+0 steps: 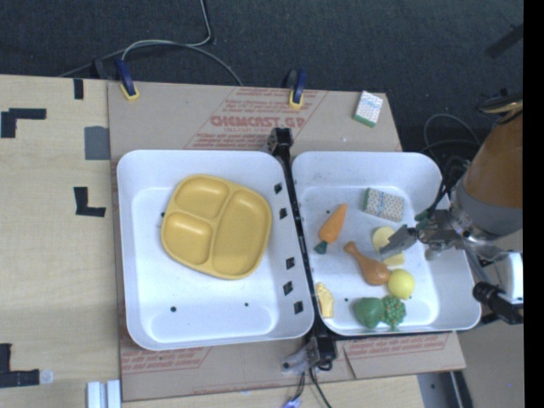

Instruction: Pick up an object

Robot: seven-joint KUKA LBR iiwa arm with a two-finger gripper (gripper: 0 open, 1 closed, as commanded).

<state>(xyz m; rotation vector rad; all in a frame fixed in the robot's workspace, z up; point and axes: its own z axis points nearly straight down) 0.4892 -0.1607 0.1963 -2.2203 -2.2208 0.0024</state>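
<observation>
My gripper (398,241) hangs low over the right bin (425,172), reaching in from the right. Its tip sits over a small pale yellow piece (383,235), partly covering it. Just left of the tip lies an orange drumstick (367,264). A carrot (331,225) lies further left, tilted. A yellow lemon (400,284) rests below the gripper, with green broccoli (378,312) beneath it. A speckled green-and-white block (384,202) sits above the gripper. A small yellow corn piece (324,300) lies by the bin's left wall.
The left bin (140,228) holds a yellow divided plate (216,225). A black divider (291,228) runs between the bins. A small green-and-white box (369,108) lies on the cardboard behind the right bin. The arm's orange band (500,164) stands at the right.
</observation>
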